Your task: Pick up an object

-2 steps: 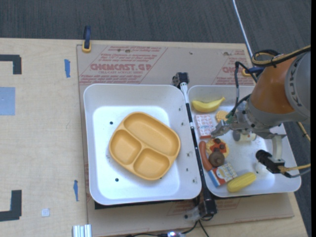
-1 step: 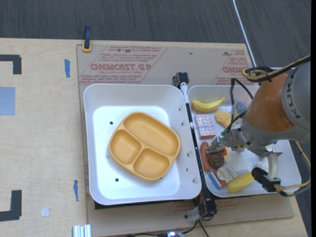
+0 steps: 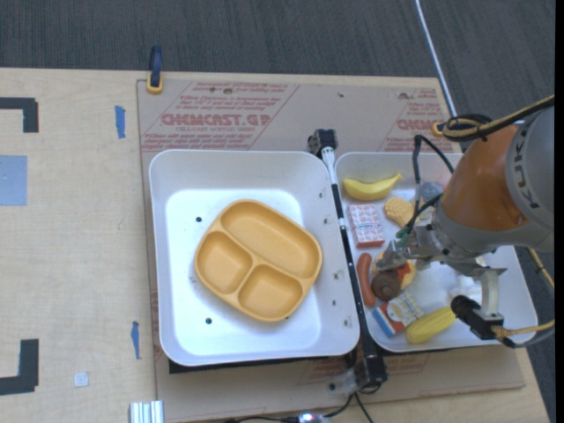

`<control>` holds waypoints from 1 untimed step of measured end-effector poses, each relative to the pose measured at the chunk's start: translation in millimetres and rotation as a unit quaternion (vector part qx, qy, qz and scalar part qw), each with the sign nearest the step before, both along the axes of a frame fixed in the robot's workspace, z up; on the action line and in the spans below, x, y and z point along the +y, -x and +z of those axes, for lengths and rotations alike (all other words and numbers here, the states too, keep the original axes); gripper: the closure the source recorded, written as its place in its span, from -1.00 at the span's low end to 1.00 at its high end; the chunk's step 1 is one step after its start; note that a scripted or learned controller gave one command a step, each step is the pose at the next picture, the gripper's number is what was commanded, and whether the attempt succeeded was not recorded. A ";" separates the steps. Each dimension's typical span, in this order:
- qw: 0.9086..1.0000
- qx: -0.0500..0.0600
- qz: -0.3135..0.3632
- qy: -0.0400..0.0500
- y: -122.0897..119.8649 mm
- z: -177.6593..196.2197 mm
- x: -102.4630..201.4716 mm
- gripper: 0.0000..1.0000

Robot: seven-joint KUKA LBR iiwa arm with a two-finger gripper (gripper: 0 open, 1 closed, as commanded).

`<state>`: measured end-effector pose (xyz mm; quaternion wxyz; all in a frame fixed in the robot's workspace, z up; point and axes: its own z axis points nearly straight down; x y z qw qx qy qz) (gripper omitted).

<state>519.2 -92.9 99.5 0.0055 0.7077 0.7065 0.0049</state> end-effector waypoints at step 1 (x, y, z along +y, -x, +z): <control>1.000 0.002 0.001 0.000 37.5 87.3 75.0 1.00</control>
